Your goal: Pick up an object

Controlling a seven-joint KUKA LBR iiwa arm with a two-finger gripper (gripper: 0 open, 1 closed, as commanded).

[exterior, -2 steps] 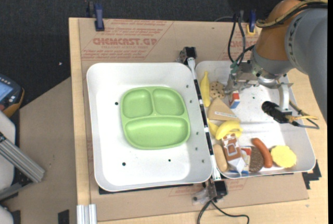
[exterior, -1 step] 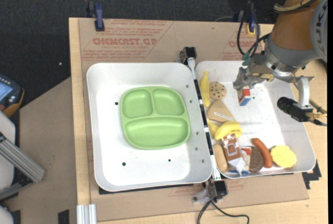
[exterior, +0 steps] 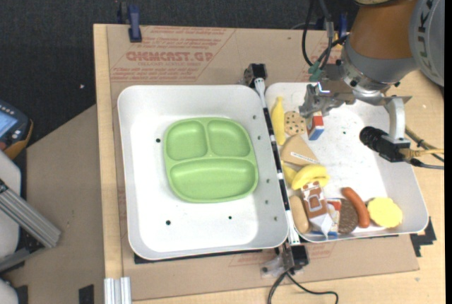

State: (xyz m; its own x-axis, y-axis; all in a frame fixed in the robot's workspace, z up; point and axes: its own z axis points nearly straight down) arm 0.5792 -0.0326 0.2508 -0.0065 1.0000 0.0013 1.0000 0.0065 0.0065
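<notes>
While the left bin [exterior: 141,154] held a green divided plate [exterior: 210,158], the right bin [exterior: 409,182] carried the toy food along its left and near sides: a banana [exterior: 277,120], cracker [exterior: 295,124], tan wedge [exterior: 299,152], second banana [exterior: 308,176], sausage [exterior: 355,206], yellow round [exterior: 385,211]. The gripper [exterior: 316,110] sat low at the bin's far left, fingers closed on a small red-white-blue block [exterior: 316,126], just beside the cracker.

Big red letters on the brown cardboard sheet [exterior: 176,55] under the bins say "CHEMCAST GP". The smaller red lines around them are too tiny to read.
</notes>
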